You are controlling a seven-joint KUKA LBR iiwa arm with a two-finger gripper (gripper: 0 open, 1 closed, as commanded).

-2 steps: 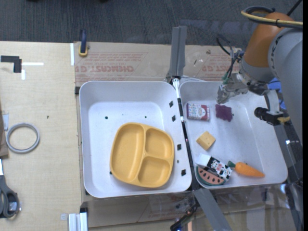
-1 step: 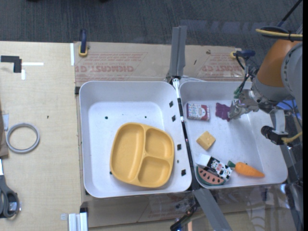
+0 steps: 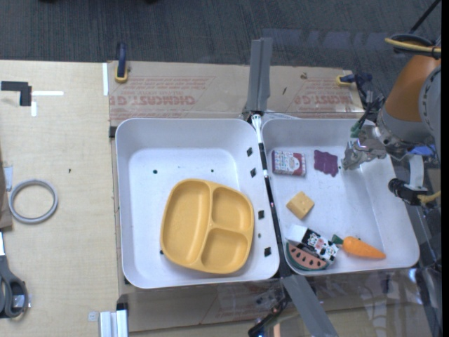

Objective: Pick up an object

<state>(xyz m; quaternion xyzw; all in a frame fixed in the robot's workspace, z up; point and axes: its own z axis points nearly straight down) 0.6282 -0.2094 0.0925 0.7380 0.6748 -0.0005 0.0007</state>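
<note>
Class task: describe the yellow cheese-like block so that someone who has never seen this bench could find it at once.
Start at the right-hand white bin. Near its middle, below the small red packet, lies the yellow block. It is the only pale yellow, squarish piece there; the carrot is orange and long.

Wooden bench point(image 3: 63, 258) bears two white bins point(image 3: 133, 209), cardboard sheet point(image 3: 182, 90), grey tape ring point(image 3: 31, 201)

One fixed camera looks down at a slant on both white bins point(image 3: 126, 209) from above.
</note>
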